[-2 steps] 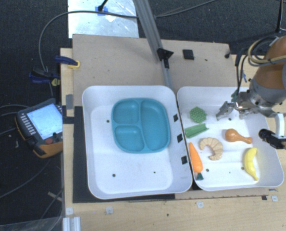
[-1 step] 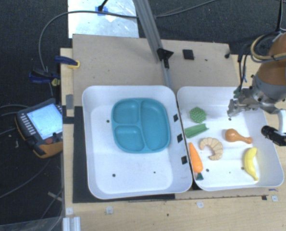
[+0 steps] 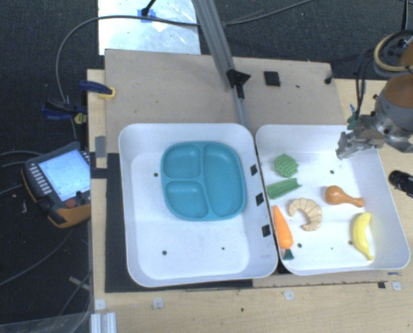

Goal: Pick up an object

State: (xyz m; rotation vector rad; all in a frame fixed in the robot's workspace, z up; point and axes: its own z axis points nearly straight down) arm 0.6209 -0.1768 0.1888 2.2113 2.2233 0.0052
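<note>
At the far right corner of the right bin (image 3: 393, 217), the gripper (image 3: 350, 146) hangs above bare floor; whether its jaws are open or closed I cannot tell. The candidates lie nearer the bin's middle and near edge: a drumstick (image 3: 342, 197), banana (image 3: 361, 234), croissant (image 3: 306, 212) and carrot (image 3: 282, 227). The drumstick looks closest; centring over its thick end and descending straight should give the best hold.

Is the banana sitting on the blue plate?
No, the banana lies in the right bin, while the blue plate sits in the left bin.
</note>
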